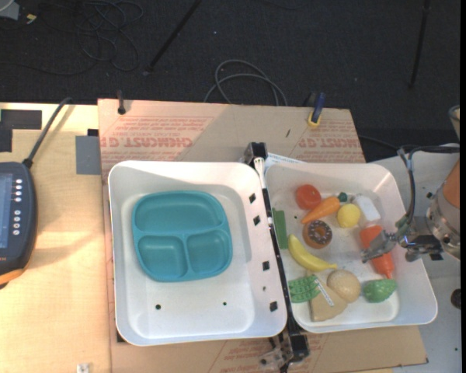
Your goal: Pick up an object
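Note:
My gripper (382, 247) hangs low over the right side of the right bin (419, 305), reaching in from the right. It sits between two red-orange toy pieces, one just above it (370, 234) and one just below it (384, 266), and seems to touch them. Nothing is visibly lifted. Other toy foods lie in the same bin: a red tomato (307, 196), a carrot (323, 208), a yellow lemon (348, 216), a chocolate donut (318, 233), a banana (308, 257), a beige potato (343, 284) and a green pepper (379, 290).
The left bin (140, 309) holds a teal divided plate (182, 234). A white block (368, 207), a green leaf piece (303, 288) and a bread slice (321, 308) also lie in the right bin. A tablet (4, 216) lies on the bench at far left.

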You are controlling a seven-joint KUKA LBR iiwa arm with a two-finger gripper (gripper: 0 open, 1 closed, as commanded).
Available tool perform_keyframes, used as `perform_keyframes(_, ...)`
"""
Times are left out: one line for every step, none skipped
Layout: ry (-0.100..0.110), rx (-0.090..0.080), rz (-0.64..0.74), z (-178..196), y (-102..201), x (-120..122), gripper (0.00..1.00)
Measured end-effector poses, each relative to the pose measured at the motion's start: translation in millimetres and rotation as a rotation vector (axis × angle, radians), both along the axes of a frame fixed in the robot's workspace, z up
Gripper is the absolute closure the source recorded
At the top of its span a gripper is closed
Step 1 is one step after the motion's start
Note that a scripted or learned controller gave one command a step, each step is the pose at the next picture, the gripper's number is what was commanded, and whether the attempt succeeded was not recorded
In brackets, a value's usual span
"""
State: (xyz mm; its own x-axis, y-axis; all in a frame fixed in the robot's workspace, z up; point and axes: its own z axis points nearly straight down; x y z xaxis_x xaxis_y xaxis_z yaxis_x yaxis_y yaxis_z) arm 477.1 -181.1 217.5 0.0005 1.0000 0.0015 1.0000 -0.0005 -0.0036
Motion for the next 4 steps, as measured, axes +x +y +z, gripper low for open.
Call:
perform_keyframes(0.004,0.003,0.003,-46.7,37.9,-2.2,0.00)
perform_keyframes(-0.014,-0.005,-0.001,-115.0,66.5,2.0,0.00)
perform_keyframes(-0.018,0.000,0.007,55.7,121.1,1.3,0.00)
perform_keyframes(0.001,-0.001,0.003,56.4,118.6,-0.9,1.00)
